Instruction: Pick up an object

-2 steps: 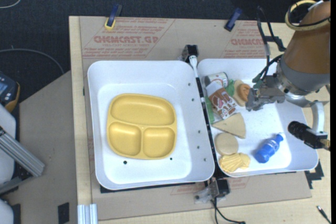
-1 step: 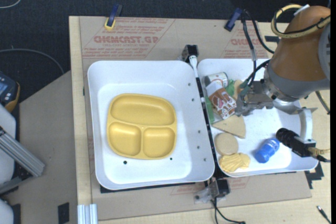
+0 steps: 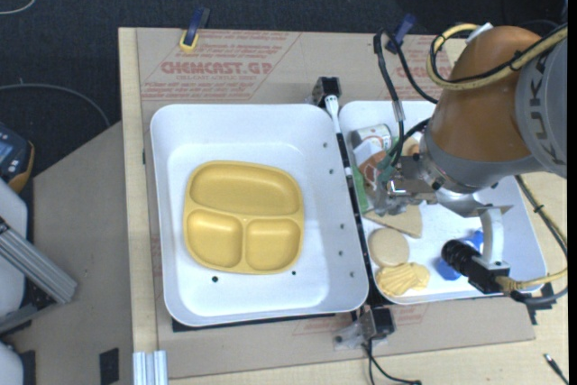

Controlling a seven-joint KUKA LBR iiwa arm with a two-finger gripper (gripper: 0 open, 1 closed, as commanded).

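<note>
Camera view: A grey KUKA arm [image 3: 491, 104] with an orange band reaches in from the right over a table [image 3: 225, 63] whose brown sheet is printed "CHEMCAST". Two shallow white bins sit on it side by side. The left bin [image 3: 171, 194] holds one yellow divided plate [image 3: 243, 216], which lies flat near the middle with one long compartment at the far side and two smaller ones at the near side.

The gripper [image 3: 392, 189] hangs low over the left part of the right bin [image 3: 433, 239], close to the wall the bins share. The arm's bulk covers it, so it cannot be told whether it is spread, closed or pinching anything.

The loose objects lie in the right bin. A tan wedge [image 3: 407, 223] sits just below the gripper, possibly touching it. A round pale disc [image 3: 390, 248] lies just beside the wedge on the near side, and a yellow ridged piece [image 3: 403, 279] rests at the near edge. A reddish item [image 3: 372, 165] shows beyond the gripper, partly hidden.

A yellow-and-blue clamp [image 3: 191, 30] grips the table's far edge.
</note>
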